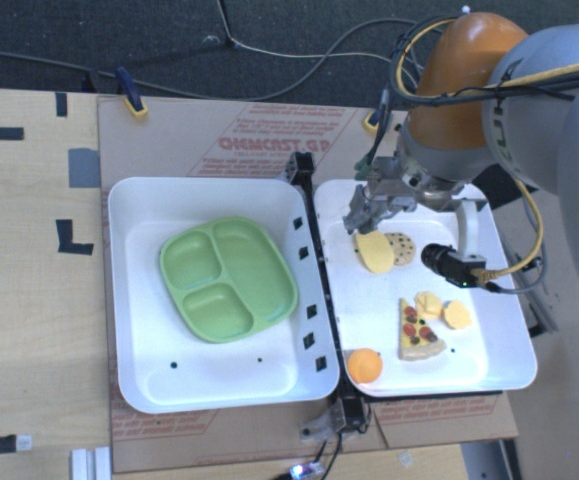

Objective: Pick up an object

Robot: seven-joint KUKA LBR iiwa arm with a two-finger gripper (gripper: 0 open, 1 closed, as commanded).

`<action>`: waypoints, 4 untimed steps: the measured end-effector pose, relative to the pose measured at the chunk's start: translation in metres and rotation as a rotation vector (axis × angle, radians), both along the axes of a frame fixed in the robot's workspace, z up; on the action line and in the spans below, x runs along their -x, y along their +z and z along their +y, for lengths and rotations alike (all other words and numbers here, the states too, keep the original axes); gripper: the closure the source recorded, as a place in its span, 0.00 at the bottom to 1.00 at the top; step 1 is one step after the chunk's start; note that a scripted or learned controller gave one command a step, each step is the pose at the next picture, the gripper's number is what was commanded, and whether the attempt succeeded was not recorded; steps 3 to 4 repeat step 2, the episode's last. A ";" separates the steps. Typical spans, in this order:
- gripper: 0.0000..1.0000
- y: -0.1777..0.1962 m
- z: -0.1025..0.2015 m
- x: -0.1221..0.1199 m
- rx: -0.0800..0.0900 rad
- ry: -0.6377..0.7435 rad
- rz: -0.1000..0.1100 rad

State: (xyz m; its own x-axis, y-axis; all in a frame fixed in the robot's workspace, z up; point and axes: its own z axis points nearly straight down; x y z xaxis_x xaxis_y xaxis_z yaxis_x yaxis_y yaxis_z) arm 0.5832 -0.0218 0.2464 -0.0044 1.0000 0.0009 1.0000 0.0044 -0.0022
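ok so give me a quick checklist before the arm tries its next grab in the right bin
1. Gripper over the right bin: ok, it sits at the bin's far left corner.
2. Target under the gripper: ok, a yellow piece lies just below it, beside a cookie.
3. Fingers open or shut: cannot tell.
4. Anything already held: cannot tell, nothing is seen between the fingers.
5. Other items apart from the target: ok, the pizza slice, small yellow bits and orange ball lie nearer the front.
6. Room at the bin wall: not ok, the gripper is close to the divider between the bins.
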 end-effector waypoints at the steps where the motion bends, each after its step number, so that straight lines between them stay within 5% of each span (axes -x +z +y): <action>1: 1.00 0.003 0.051 0.026 0.000 0.002 0.001; 2: 1.00 -0.008 0.102 0.036 0.000 0.002 0.001; 4: 1.00 -0.008 0.102 0.036 0.000 0.002 0.001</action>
